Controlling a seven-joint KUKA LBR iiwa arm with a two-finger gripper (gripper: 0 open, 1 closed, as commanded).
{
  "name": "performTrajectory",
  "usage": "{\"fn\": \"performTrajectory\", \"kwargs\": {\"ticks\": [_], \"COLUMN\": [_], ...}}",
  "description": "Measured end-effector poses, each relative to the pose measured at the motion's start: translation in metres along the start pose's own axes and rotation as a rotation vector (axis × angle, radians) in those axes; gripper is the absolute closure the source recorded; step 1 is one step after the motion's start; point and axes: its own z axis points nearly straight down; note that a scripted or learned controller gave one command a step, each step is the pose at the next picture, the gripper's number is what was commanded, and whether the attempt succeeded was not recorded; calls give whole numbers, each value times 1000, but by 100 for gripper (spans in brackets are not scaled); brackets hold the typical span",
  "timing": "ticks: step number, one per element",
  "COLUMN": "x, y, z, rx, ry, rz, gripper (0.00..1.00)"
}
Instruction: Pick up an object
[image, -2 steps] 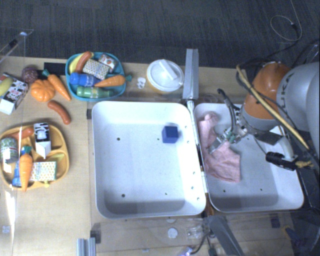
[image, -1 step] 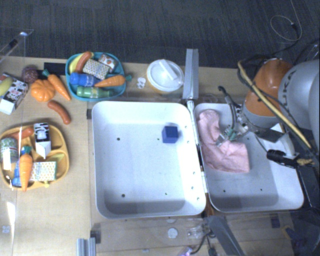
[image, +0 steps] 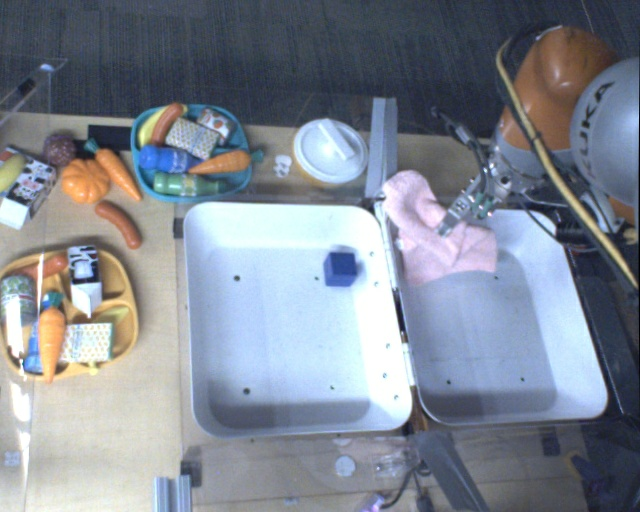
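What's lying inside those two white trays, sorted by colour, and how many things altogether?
Blue: 1, the blue block in the left tray.
Pink: 1, the pink cloth in the right tray, draped over its rim.
Total: 2.

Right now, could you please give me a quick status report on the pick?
Tool down at pink cloth, right bin. Grip unconfirmed. Blue cube alone in left bin. Nothing obstructing.

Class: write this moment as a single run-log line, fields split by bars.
claw: over pink cloth, right bin | blue block: left bin, untouched | pick: not yet confirmed
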Motion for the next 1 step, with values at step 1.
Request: {"fn": "performTrajectory", "kwargs": {"ticks": [1], "x": [-11], "y": [-14], "z": [-83], "rx": [0], "ry": [-1], "rz": [185], "gripper": [100]}}
